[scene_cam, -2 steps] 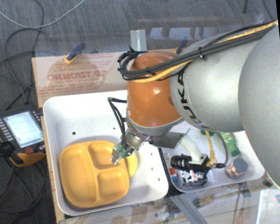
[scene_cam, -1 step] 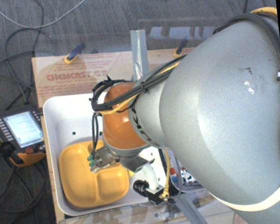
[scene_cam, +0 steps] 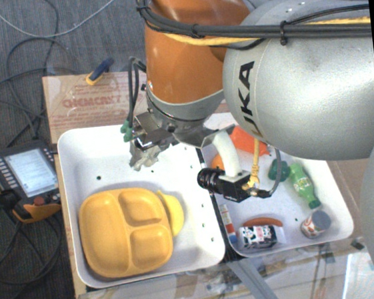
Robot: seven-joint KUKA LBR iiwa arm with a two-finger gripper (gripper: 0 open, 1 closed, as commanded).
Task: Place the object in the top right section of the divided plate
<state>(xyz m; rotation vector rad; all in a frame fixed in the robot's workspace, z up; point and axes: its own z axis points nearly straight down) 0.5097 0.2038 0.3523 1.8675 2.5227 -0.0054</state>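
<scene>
- The yellow divided plate [scene_cam: 126, 231], smooth plastic with rounded corners, lies in the left white bin [scene_cam: 74, 158].
- The metal end effector [scene_cam: 144, 156] hovers above the bin; whether it is wide or narrow I cannot tell.

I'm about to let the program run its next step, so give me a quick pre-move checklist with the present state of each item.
1. Divided plate lies flat in the left bin: ok.
2. Plate's top right section free to receive something: ok, though a yellow object sits against the plate's right edge.
3. Gripper over the left bin, above the plate: ok.
4. Object held between the fingers: cannot tell.
5. Fingers open or shut: cannot tell.
6. Green bottle and other items lie in the right bin, away from the plate: ok.
</scene>
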